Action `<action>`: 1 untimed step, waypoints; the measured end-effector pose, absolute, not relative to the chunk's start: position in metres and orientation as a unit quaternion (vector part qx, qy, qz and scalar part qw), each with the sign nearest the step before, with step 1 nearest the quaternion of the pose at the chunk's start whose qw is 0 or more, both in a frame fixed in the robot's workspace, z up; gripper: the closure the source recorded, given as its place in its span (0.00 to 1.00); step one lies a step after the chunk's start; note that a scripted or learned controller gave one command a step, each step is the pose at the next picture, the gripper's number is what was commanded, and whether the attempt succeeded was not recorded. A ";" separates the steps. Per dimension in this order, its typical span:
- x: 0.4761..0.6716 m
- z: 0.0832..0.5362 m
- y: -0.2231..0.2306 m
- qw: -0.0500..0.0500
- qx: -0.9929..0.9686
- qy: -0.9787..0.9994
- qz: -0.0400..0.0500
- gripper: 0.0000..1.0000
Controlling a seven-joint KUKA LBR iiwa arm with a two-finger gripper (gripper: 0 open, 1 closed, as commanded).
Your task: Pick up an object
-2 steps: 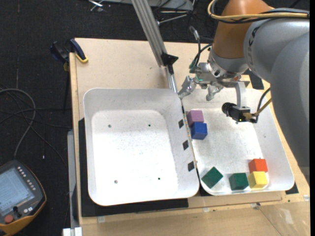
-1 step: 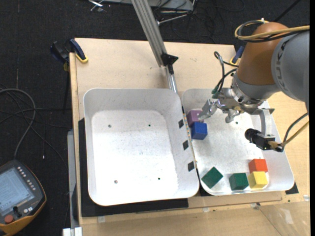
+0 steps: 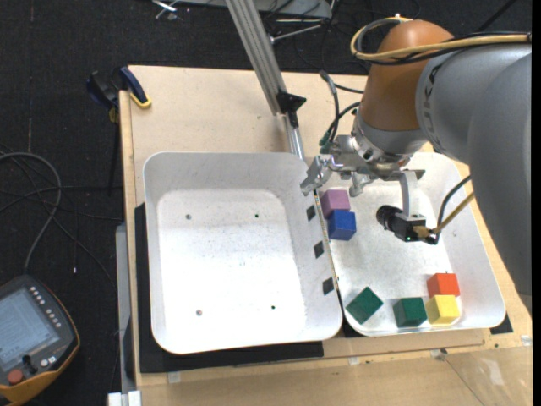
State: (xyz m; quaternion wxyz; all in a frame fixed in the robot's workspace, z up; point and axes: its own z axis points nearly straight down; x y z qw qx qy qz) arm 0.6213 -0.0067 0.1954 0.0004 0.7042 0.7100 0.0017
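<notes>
Arm with gripper [image 3: 338,178], finger state indiscernible, over the right bin [image 3: 473,252] at its 10 o'clock, just above touching purple [image 3: 336,200] and blue [image 3: 341,223] cubes; other cubes lie toward 6 o'clock.

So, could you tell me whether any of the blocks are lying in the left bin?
No, the purple block, blue block and the others all lie in the right bin.

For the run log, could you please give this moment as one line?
arm: over right bin | gripper: above purple block, blue block | grasp: unconfirmed | left bin: untouched
</notes>
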 end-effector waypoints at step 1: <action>0.630 0.281 -0.088 0.006 0.709 0.705 0.002 0.00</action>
